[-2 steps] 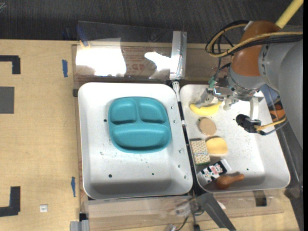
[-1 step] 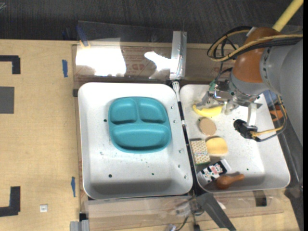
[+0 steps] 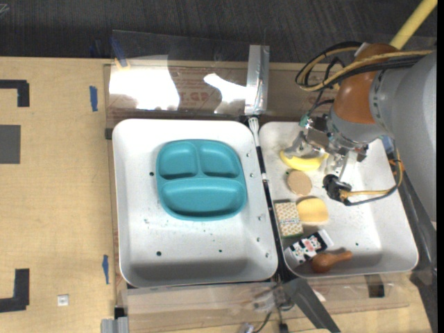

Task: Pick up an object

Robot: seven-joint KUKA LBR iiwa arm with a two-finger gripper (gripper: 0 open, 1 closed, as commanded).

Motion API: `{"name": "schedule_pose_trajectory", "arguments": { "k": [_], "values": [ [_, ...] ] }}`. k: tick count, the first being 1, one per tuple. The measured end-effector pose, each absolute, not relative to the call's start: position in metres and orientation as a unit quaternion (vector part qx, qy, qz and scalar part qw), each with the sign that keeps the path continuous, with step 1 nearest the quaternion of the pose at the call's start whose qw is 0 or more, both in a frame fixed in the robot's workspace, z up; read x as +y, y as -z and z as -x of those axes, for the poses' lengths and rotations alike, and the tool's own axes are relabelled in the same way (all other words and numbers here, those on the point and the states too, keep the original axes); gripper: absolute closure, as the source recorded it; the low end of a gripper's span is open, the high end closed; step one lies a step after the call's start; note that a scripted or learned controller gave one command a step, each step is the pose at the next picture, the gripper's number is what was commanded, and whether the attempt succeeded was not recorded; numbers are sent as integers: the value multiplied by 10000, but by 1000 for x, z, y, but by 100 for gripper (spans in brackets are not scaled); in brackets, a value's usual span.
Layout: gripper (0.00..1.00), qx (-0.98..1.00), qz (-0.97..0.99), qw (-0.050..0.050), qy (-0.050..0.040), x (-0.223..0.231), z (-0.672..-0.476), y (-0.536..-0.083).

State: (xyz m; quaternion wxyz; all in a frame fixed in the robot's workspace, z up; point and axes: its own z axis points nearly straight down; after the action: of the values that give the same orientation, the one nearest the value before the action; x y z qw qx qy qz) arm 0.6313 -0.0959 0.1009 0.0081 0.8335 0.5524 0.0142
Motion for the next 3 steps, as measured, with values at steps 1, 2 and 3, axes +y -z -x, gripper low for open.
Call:
{"name": "schedule_pose_trajectory", "arguments": {
  "k": [1,2,3],
  "values": [
    [0,4695,-8829,2,-21,-94,-591,-87],
    [0,5444,-8389,15,-24,-101,-546,-88],
    [0,6654,-7465,28,-18,-109,-569,-87]
  ]
}}
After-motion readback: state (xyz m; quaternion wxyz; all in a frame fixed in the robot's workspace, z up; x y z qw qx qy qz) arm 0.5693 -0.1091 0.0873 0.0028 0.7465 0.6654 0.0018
